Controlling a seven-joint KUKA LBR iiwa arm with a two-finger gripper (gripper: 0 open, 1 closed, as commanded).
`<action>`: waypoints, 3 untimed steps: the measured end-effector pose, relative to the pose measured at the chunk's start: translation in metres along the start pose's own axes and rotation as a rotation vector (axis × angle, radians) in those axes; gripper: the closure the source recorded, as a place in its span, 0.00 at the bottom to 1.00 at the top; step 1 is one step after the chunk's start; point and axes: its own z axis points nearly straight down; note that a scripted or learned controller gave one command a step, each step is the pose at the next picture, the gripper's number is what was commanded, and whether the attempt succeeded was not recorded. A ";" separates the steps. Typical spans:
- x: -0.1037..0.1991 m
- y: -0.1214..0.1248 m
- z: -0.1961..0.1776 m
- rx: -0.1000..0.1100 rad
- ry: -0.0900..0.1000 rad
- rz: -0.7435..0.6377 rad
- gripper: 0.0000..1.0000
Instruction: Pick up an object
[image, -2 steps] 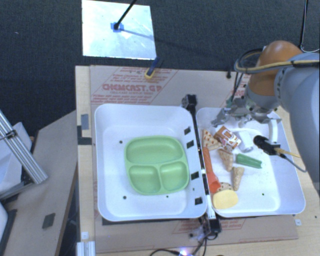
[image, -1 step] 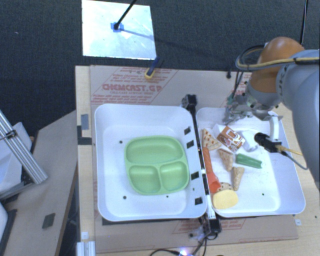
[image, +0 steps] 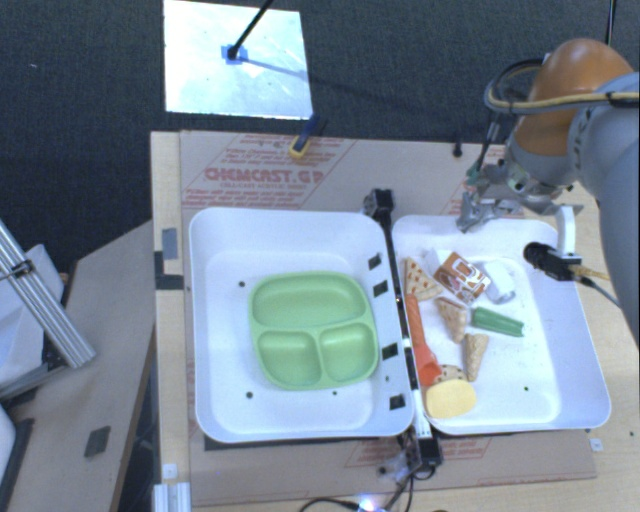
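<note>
Clutter is going to be your main risk here. You're looking at the gripper (image: 478, 215) hanging over the far rim of the right bin (image: 585, 395), and from this angle I'm not getting a clear read on its fingers, so I cannot tell how wide it's set; nothing is showing in its grasp. All the candidates are sitting below and toward the camera from the tool: the orange-and-white packet (image: 461, 275) is lying nearest it, the pizza slice (image: 418, 281) is sitting just to the packet's left, the green piece (image: 498, 322) is lying further out, and the carrot (image: 420, 342) is running along the divider between the bins. The cone (image: 473, 354) and the yellow disc (image: 450, 399) are lying furthest from the tool. The pieces are crowding each other, so I'm expecting a descent to land on two at once or to nudge one aside. The carrot is hugging the wall, so a finger is likely clipping the divider there. The packet is lying flat and probably slipping out of a pinch. The green tray (image: 308, 330) is sitting in the left bin (image: 215, 400), well apart from the tool, and isn't mattering for this pick.
</note>
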 end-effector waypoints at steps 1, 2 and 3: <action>0.000 0.002 -0.055 -0.001 0.000 -0.001 1.00; 0.004 -0.043 -0.062 0.008 0.001 0.006 1.00; 0.026 -0.097 -0.058 0.011 0.002 0.006 1.00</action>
